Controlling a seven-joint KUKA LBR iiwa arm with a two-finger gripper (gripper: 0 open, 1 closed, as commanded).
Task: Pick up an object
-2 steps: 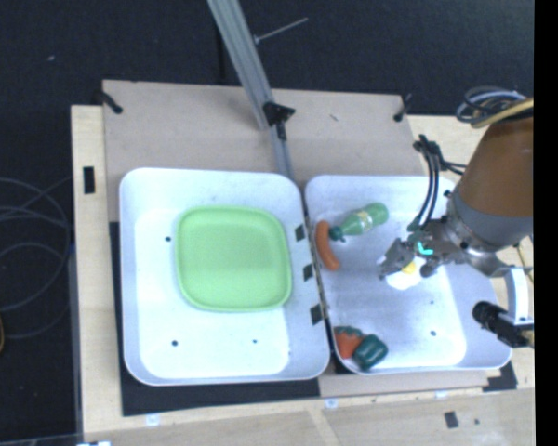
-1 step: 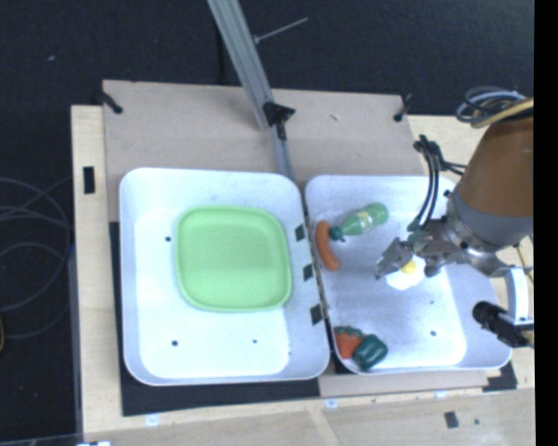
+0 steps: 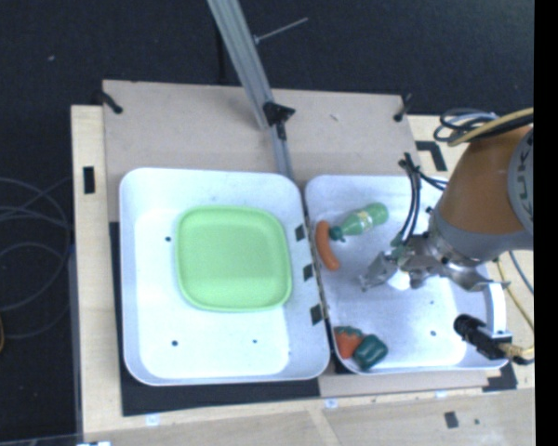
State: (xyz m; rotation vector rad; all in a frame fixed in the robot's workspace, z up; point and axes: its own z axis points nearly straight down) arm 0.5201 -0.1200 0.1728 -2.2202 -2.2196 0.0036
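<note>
My gripper (image 3: 379,274) hangs over the middle of the right bin (image 3: 418,347), below the green bottle (image 3: 361,220) that lies tilted near the bin's back. An orange carrot-like piece (image 3: 326,246) lies along the bin's left wall. A small orange and dark green toy (image 3: 361,346) rests in the front left corner. The grey arm with its orange band (image 3: 484,189) reaches in from the right and covers the bin's right part. Nothing shows between the fingers, and their spacing is unclear.
The left bin (image 3: 149,342) holds a light green square plate (image 3: 232,257). A grey metal pole (image 3: 246,59) slants up from between the bins at the back. Black cables (image 3: 411,207) hang beside the wrist.
</note>
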